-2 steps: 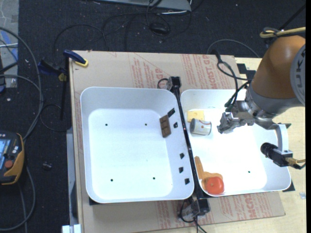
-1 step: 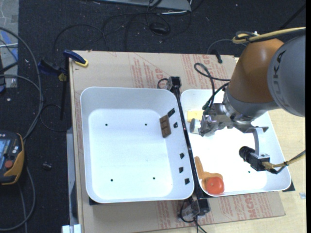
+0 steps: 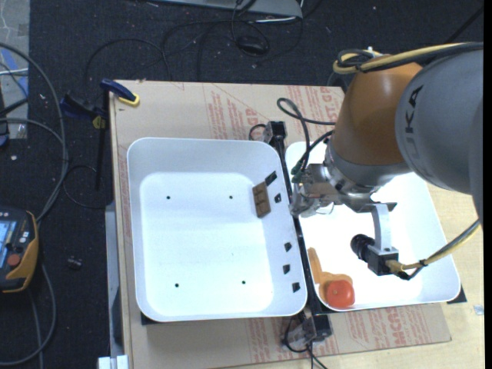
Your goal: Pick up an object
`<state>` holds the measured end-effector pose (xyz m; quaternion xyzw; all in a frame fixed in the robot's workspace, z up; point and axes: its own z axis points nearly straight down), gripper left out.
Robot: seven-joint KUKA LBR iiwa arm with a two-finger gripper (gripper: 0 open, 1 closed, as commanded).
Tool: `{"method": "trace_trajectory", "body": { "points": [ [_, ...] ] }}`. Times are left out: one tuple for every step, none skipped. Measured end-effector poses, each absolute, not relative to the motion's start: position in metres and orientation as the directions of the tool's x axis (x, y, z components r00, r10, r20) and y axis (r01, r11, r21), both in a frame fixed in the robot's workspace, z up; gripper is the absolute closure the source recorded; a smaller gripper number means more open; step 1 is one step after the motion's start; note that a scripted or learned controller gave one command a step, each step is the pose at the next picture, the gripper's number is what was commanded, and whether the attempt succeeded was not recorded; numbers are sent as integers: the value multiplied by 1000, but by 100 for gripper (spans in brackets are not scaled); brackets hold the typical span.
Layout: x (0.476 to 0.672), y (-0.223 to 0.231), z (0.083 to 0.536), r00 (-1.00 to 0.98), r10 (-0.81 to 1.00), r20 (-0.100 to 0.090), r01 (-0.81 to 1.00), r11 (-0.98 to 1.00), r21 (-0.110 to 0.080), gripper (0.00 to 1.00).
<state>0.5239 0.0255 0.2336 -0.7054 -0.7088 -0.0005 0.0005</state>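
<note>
A red and orange object point(image 3: 336, 287), with an orange handle-like piece pointing back and left, lies in the front left corner of the right bin point(image 3: 430, 279). A small brown block point(image 3: 260, 200) rests in the left bin point(image 3: 200, 229) against its right wall. My gripper point(image 3: 308, 196) hangs below the orange wrist band point(image 3: 377, 121), over the left side of the right bin, close to the divide between the bins. It is behind the red object and to the right of the brown block. The wrist hides most of it.
The grey arm point(image 3: 453, 114) covers the back of the right bin. A black fitting with a cable point(image 3: 374, 254) hangs from the wrist over the bin's middle. Cables and a blue and yellow clamp point(image 3: 119, 92) lie beyond the bench's back left corner.
</note>
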Motion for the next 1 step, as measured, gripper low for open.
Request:
{"method": "trace_trajectory", "body": {
  "points": [
    [511, 75, 243, -5, 1000, 1, 1000, 5, 0, 100]
  ]
}}
